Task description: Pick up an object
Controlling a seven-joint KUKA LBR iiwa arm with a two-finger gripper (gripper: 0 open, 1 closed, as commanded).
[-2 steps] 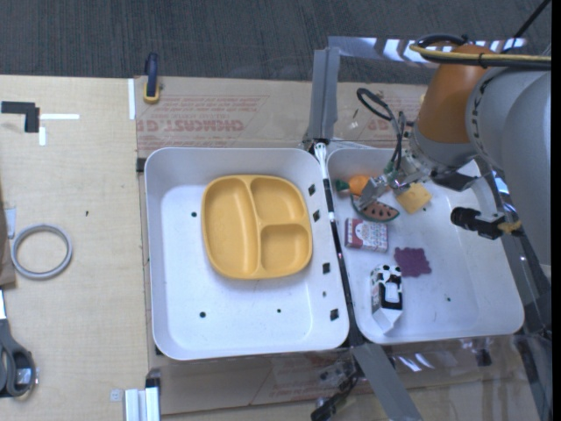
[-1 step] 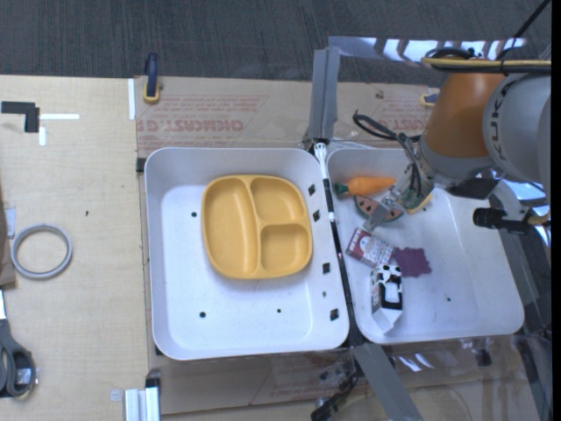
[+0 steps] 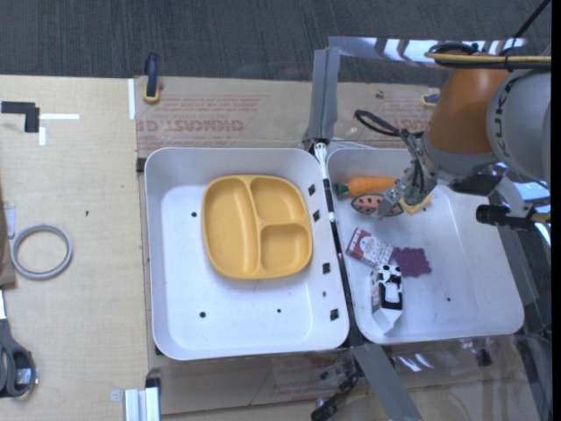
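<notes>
The watermelon-slice toy lies on the floor of the right bin, in its far left part, directly at the tips of the gripper. The gripper sits low over the bin floor with its tip touching or just above the near edge of the slice; whether contact is made cannot be determined. The finger opening cannot be determined at this angle, and no object is visibly clamped between the fingers.

Just beyond the gripper, toward the far wall of the bin, lies an orange carrot toy, just beside the watermelon slice. Nearer the camera than the gripper, a small printed card packet lies flat on the bin floor. Just to the right of that packet lies a purple grape cluster. Further toward the camera from the gripper, a black-and-white figure lies near the front left corner of the bin.

The arm enters from the right of the gripper; its orange band sits above the wrist.

To the left of the gripper, across the divider between the bins, the left bin holds a yellow divided plate. Well to the left of the gripper, on the wooden bench, lies a grey ring.
</notes>
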